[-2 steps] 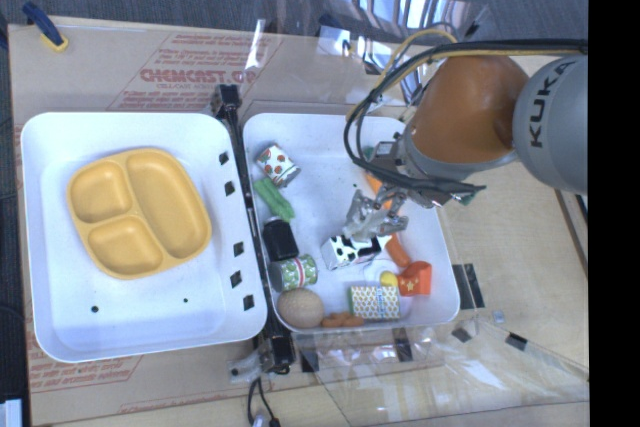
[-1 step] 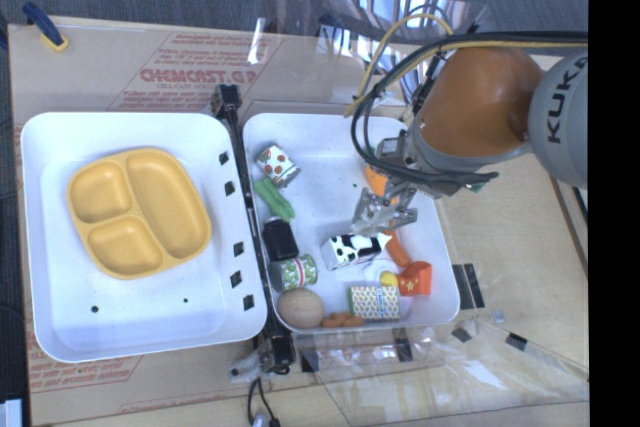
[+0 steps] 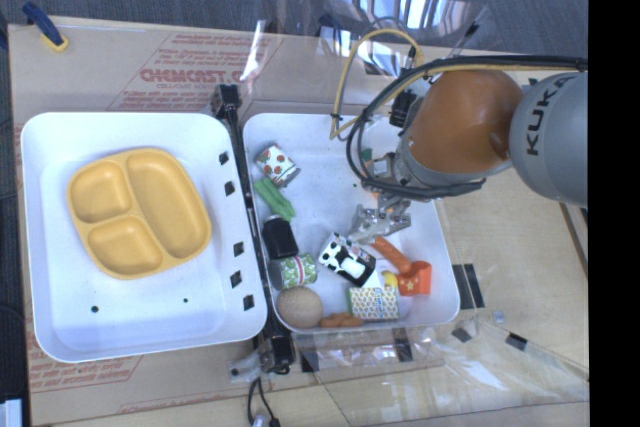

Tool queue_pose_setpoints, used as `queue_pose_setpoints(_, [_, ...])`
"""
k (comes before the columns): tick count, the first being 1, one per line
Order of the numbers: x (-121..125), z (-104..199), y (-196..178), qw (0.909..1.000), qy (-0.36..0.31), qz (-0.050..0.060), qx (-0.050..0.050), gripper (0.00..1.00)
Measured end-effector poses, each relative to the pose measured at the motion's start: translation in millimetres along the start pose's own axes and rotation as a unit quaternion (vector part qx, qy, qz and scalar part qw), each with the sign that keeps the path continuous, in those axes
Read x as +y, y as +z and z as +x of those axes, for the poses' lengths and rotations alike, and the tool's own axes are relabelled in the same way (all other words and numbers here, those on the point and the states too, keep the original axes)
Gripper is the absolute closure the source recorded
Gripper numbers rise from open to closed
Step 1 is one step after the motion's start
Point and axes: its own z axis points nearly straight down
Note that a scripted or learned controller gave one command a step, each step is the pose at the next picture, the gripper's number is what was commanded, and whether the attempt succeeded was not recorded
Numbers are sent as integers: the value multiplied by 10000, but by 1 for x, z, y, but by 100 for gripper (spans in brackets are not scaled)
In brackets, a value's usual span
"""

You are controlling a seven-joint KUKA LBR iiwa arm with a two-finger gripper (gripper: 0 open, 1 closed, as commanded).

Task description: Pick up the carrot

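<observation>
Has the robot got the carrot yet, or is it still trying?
Not yet. Done: the arm has reached into the right bin, and its gripper hangs low over the toys. In hand: nothing shows between its fingers. The carrot lies on the bin floor just beside the gripper, next to the orange block. Left to do: close on the carrot and lift it.

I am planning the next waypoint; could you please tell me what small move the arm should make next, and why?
Probably a short move of the gripper toward the bin's near side and down. The tapered orange carrot lies just beyond the gripper's tip in the right white bin, close beside the black-and-white cow toy.
</observation>
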Motion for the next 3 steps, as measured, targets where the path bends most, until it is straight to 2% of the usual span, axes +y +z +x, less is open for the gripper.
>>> queue_pose_setpoints(1, [4,1,5,10000,2,-59,-2,0])
queue_pose_setpoints(2, [2,-3,-5,10000,-29,-48,-13,100])
queue_pose_setpoints(3, [13,16,6,9714,-2375,-55,-14,100])
